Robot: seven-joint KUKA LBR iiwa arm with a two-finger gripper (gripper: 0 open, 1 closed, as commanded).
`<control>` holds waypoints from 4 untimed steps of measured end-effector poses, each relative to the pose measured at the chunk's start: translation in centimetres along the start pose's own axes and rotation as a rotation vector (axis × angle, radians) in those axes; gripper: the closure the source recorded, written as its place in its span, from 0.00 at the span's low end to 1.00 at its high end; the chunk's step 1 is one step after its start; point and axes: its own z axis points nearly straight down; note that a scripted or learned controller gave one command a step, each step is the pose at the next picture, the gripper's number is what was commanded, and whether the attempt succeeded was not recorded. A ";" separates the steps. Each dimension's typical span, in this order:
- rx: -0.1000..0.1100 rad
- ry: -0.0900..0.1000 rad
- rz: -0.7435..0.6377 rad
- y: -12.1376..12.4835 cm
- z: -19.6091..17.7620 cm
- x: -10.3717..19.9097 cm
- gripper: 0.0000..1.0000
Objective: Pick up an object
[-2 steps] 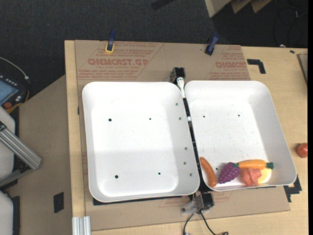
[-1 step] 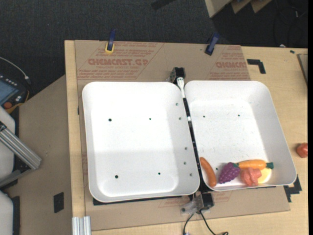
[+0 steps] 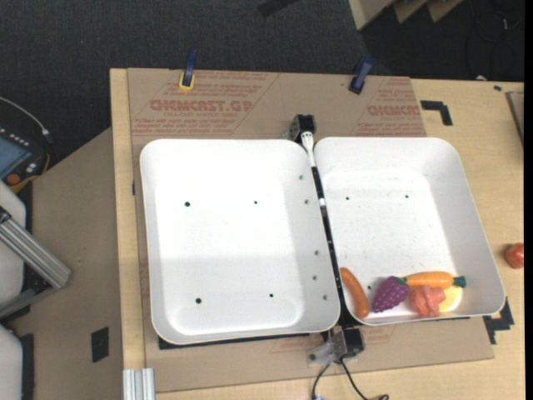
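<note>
Left bin (image 3: pixel 166 223): bare white floor. Right bin (image 3: pixel 466 215): hot dog (image 3: pixel 354 292), purple grapes (image 3: pixel 389 294), red piece (image 3: pixel 425 302) and carrot (image 3: pixel 431 279) bunched touching along the near wall. Risk, as a judgement: fingers descending here likely strike the wall or nudge neighbours, closing on nothing; gripper state cannot be told.

Two shallow white plastic bins sit side by side on the cardboard-topped bench (image 3: pixel 250 98). The left bin (image 3: pixel 154 223) and right bin (image 3: pixel 470 198) touch along their inner rims. A cluster of small plastic toy foods lies loose in the right bin's near corner: an orange sausage-shaped piece (image 3: pixel 354 292), a purple bunch of grapes (image 3: pixel 389 294), an orange carrot (image 3: pixel 430 279) and a red piece (image 3: pixel 425 302).
</note>
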 end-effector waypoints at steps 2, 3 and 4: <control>0.003 0.002 0.001 -5.3 1.1 0.0 1.00; 0.003 0.002 0.000 -5.3 1.1 0.0 1.00; 0.003 0.002 0.000 -5.3 1.1 0.0 1.00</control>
